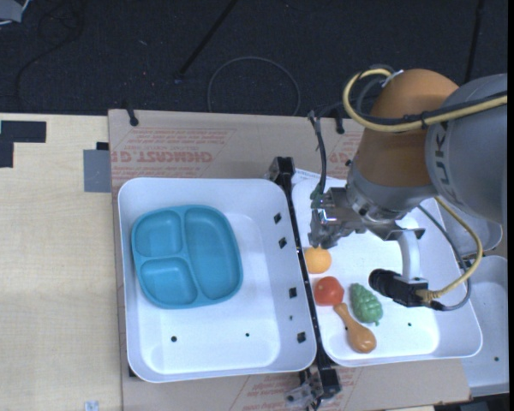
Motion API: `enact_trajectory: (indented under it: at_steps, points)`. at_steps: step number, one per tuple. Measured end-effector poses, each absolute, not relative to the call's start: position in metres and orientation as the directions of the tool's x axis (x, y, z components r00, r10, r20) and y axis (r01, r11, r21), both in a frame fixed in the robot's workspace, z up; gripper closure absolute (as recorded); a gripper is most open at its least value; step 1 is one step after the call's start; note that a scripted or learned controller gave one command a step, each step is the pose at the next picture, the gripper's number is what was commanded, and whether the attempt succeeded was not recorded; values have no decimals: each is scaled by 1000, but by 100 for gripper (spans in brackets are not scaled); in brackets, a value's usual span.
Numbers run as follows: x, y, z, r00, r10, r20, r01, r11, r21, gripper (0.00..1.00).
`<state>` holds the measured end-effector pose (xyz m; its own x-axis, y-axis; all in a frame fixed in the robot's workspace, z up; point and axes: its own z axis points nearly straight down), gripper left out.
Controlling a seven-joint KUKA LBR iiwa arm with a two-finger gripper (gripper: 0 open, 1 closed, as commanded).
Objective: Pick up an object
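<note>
Reaching into the right bin (463, 336) from the right, hand (324, 226) low just above an orange ball (317, 259); finger spread impossible to tell, largely hidden by the wrist. Nearby: red tomato (329, 291), green piece (367, 303), tan pear-like shape (355, 329). Blue divided plate (187, 255) in the left bin (206, 354).

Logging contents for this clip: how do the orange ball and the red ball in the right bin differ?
The orange ball is orange-yellow; the red ball is red. The orange ball sits higher in the view, right under the pincer; the red ball lies lower, beside the green object and next to the tan spoon-shaped piece. Both are small, round, similar in size, and rest in the right bin near its left wall.
</note>
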<state>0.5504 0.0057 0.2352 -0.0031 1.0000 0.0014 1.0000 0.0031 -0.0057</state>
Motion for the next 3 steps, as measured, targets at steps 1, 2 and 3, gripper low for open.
enact_trajectory:
  at_steps: [1,2,3]
  points:
    - [542,67,227,-5,1000,2,1000,5,-5,100]
    - [548,111,236,-4,1000,1,1000,4,-3,100]
    - [548,110,236,-2,1000,0,1000,2,-4,0]
